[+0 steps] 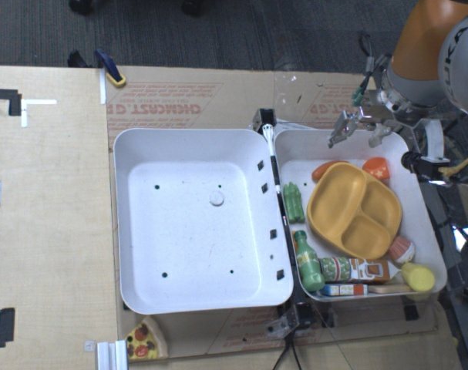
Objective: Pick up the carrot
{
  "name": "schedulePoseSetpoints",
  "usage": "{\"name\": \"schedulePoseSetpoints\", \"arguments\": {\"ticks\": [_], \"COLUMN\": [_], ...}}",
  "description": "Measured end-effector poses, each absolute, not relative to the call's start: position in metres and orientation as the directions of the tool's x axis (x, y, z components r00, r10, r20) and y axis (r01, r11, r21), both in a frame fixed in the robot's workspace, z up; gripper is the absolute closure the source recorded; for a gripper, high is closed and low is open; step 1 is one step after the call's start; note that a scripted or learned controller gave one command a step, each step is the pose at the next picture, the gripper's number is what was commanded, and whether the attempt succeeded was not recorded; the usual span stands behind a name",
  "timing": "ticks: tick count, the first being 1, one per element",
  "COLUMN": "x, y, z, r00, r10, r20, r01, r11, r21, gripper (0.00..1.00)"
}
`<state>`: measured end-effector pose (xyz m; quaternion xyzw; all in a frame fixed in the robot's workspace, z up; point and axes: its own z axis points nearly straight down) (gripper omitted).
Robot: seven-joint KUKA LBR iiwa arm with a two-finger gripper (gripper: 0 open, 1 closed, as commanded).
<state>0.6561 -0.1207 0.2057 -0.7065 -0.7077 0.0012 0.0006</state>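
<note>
Gripper (358, 127) hangs over far edge of right bin (428, 230). Just nearer than it: carrot (323, 171) and tomato (377, 167), both behind divided plate (354, 210). Bottles (308, 263) lie left of plate, well nearer than the gripper. Left bin (133, 230) sits far to its left.

The gripper (360, 128) is poised above the right bin (295, 149); the carrot (323, 171) is partly hidden beneath a yellow divided plate (355, 210).

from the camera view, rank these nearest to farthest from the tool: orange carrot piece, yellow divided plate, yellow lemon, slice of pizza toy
1. Orange carrot piece, just below the tool, at the right bin's far end.
2. Yellow divided plate, mid right bin.
3. Yellow lemon, right bin's near right corner.
4. Pizza slice toy, on the bench below the left bin.
</note>
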Motion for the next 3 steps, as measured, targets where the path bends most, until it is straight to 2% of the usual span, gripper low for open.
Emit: {"name": "schedulePoseSetpoints", "arguments": {"ticks": [1,2,3], "x": [0.611,0.637,0.540], "y": [-0.099,-0.147,-0.107], "z": [0.093,0.093,0.097], "r00": [-0.073,-0.184,-0.294], "r10": [0.997,0.983,0.956], "r20": [-0.001,0.021,-0.004], "r01": [0.997,0.983,0.956], "r11": [0.073,0.184,0.294], "r21": [0.002,0.007,0.013], "gripper": [0.00,0.00,0.00]}}
